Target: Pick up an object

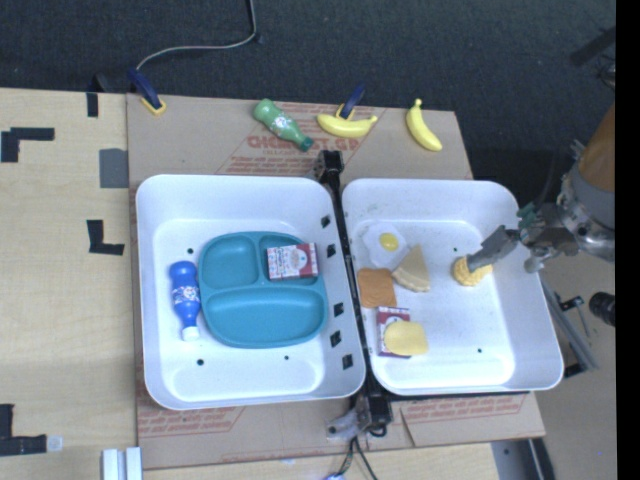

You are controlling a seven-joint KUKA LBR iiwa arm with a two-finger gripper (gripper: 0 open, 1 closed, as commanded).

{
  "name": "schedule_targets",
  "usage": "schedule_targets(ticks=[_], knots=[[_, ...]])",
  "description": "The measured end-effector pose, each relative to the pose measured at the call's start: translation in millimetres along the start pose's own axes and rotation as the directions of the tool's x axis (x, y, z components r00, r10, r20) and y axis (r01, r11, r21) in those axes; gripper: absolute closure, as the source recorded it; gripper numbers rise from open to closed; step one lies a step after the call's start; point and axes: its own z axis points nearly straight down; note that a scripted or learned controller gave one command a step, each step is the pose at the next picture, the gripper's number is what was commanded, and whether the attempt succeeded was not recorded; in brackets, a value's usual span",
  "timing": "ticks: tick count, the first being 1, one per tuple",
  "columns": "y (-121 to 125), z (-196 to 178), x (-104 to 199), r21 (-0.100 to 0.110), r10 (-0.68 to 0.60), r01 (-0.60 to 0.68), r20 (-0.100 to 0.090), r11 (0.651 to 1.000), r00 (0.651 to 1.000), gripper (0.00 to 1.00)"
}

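Reaching in from the right, the grey gripper slants down onto a small yellow round toy in the right white bin, a fried-egg toy and tan wedge nearby.

Behind the bins

On the cardboard we see a green bottle, two bananas, a blue clamp, and a white cable trailing off.
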Motion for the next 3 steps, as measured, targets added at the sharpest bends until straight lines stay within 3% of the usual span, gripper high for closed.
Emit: schedule_targets(ticks=[1, 2, 3], knots=[[35, 127, 42, 0.004, -0.001, 0.001, -0.002, 1.000, 1.000, 0.00], [96, 182, 14, -0.007, -0.001, 0.001, 0.001, 1.000, 1.000, 0.00], [138, 162, 71, -0.001, -0.002, 0.002, -0.001, 1.000, 1.000, 0.00]])
